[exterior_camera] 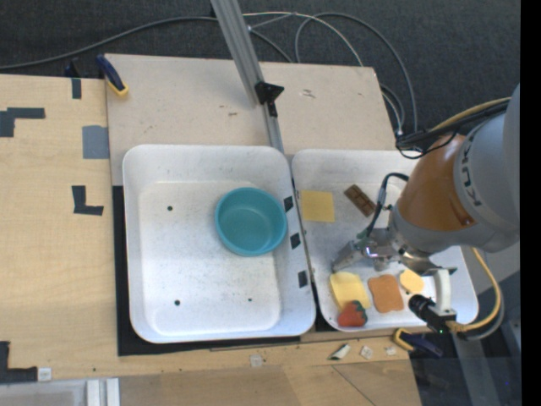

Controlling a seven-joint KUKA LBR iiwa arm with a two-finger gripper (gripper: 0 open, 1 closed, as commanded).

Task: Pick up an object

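So the arm (461, 189) comes in from the right side of the frame and hangs over the right bin (338, 161), orange band and all. The gripper (362, 255) sits low in the middle of that bin, with its fingers (345, 257) spread apart and nothing between them. One metal finger points left toward the bin's center, just above the yellow block (347, 288).

Stuff in the right bin: a pale yellow square (318, 205) up near the top left corner, a small brown bar (360, 199) just right of it, the yellow block lower down, a strawberry (353, 314) touching the block's bottom edge at the front rim, and an orange slab (385, 293) right beside the block. There's also a small yellow piece (412, 281) partly tucked under the wrist, hard to tell what it is.

The left bin (161, 227) has a teal bowl (250, 220) sitting upright near its right side, toward the middle of the frame.

A grey pole (241, 45) runs from the top of the frame down to between the bins. Cables (355, 32) loop across the dark floor at upper right.
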